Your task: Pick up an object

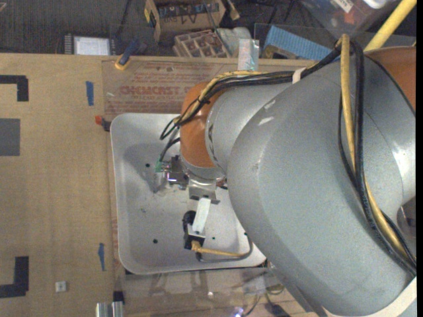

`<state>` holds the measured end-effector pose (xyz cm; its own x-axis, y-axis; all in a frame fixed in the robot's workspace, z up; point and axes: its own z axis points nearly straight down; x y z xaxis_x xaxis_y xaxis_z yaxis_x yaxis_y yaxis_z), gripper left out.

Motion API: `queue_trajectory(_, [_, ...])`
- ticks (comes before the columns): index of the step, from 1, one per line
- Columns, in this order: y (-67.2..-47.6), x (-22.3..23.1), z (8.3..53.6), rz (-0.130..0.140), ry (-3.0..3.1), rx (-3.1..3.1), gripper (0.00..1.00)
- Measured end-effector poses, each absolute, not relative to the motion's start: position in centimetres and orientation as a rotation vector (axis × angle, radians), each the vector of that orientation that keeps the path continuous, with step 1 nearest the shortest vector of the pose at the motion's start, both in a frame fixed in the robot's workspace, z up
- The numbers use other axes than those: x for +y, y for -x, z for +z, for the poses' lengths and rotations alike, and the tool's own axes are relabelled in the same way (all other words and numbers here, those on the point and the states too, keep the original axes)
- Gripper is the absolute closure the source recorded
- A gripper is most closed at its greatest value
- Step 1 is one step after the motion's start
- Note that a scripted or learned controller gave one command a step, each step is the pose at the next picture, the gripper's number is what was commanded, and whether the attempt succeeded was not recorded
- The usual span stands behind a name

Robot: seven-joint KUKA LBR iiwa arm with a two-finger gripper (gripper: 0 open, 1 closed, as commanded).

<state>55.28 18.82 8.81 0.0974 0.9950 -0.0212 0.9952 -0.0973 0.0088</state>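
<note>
My gripper (161, 174) reaches down into the white bin (132, 230), near the bin's middle left, below the orange band (195, 137) of the wrist. A small green bit (159, 166) shows right at the gripper's tip; whether it is a loose object or held is not clear. The bin floor around the gripper bears a few small dark specks (140, 210). The bulky grey arm (310, 190) covers the bin's right part and everything to the right of it.
The bin lies on a tan bench (53, 177) with blue tape marks (90, 92) and black corner marks (18, 88). A printed cardboard sheet (152, 88) lies behind the bin. Boxes and cables crowd the floor beyond the bench's far edge.
</note>
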Motion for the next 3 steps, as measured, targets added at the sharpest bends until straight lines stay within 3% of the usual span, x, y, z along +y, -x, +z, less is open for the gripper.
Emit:
queue_trajectory(1, [-55.0, 17.5, 9.5, -0.06, -2.323, 2.076, 1.0])
queue_trajectory(2, [-56.0, 20.3, 19.1, 0.0, -2.037, 2.391, 1.0])
queue_trajectory(3, [-57.1, 21.4, 19.7, 0.004, -1.582, 2.71, 1.0])
